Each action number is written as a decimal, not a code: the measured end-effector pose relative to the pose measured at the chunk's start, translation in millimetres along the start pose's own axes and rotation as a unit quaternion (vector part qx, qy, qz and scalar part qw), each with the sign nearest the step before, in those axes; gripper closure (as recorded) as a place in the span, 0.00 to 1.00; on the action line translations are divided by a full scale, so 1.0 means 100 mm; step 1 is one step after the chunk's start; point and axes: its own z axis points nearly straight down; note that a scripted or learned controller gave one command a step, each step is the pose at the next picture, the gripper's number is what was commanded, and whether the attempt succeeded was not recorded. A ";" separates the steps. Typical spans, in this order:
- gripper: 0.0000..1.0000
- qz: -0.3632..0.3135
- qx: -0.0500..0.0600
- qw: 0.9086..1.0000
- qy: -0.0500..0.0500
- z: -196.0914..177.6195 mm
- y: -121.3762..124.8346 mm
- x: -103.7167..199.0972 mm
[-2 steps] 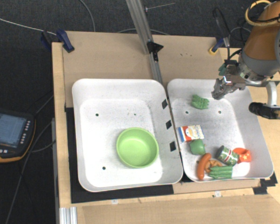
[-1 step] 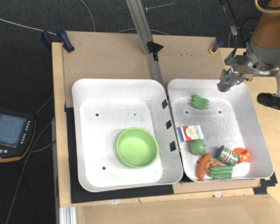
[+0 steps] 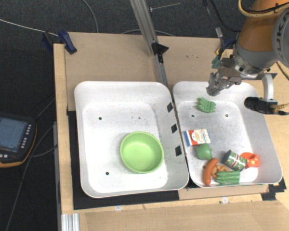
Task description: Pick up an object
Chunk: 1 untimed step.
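**Gripper above far corner of right bin, green lump just below**

Teach pendant with a grey screen and orange casing (image 3: 9,137) off the bench at far left. Blue clamp (image 3: 66,42) on the bench's far left corner. Shallow white plastic left bin (image 3: 111,114), holding one round light-green plastic bowl (image 3: 141,151), upright, toward the near right part of the floor. Slanted aluminium rail (image 3: 145,25) behind, running down to the gap between the two bins.

Shallow white plastic right bin (image 3: 233,129) with everything else. Near its far edge, small knobbly green toy lump (image 3: 206,105), lying alone. Lower down, flat red, white and blue carton (image 3: 196,137), with a rounded dark-green toy (image 3: 203,152) touching its near side. Along the near wall, orange-brown toy sausage (image 3: 210,170), bundle of green bean-like pieces (image 3: 229,178), green tin lying on its side (image 3: 235,160), small red toy (image 3: 251,160), all crowded together.

Grey two-finger gripper (image 3: 216,89) over the far left corner of that bin, just beyond the knobbly lump and apart from it. Grip state impossible to tell from this angle; nothing seen in its grasp.
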 end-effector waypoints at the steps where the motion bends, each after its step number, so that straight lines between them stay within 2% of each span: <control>1: 1.00 0.000 0.000 1.000 0.000 0.02 0.08 0.44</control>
